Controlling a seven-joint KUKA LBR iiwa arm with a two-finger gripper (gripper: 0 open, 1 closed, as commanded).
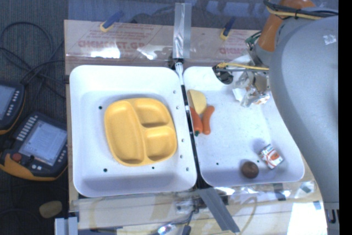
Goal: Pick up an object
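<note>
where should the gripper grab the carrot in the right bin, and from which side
Probably across the middle of the carrot, coming straight down, fingers closing across its narrow width. It lies flat, lengthwise up the right bin, with a second orange piece and a yellow piece close on its divider side, so the open-floor side gives more finger room.

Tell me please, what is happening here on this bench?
A grey robot arm reaches in from the right over the right bin. Its end effector is at the far side of that bin, with nothing visibly between its fingers. In that bin lie a carrot and a yellow piece by the left wall, and a brown round object and a small red and white package at the near side. The left bin holds a yellow divided tray. Nothing is picked up yet.
</note>
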